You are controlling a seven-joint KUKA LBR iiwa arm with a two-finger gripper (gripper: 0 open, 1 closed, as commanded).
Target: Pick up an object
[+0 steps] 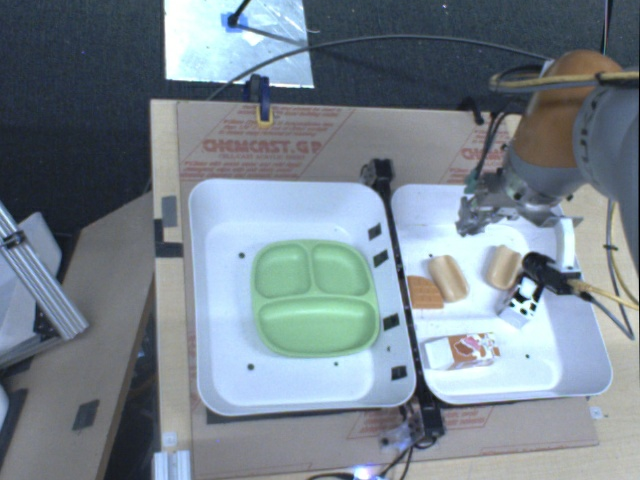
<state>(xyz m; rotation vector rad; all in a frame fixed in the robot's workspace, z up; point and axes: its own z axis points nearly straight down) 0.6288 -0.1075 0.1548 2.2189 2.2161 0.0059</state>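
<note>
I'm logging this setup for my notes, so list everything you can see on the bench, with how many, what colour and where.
bins: two, white, side by side on the bench.
divided plate: one, light green, three compartments, middle of the left bin.
bread rolls: two, tan, centre of the right bin; the second lies right of the first.
cracker-like square: one, orange-brown, right bin, touching the left roll.
packet: one, white with red-brown print, front of the right bin.
black-and-white block: one, right bin, near its right wall.
metal sheet: one, silvery, behind the bench.
arm: one, grey with orange band, entering from the right.
claw: one, dark, above the right bin's back.
</note>
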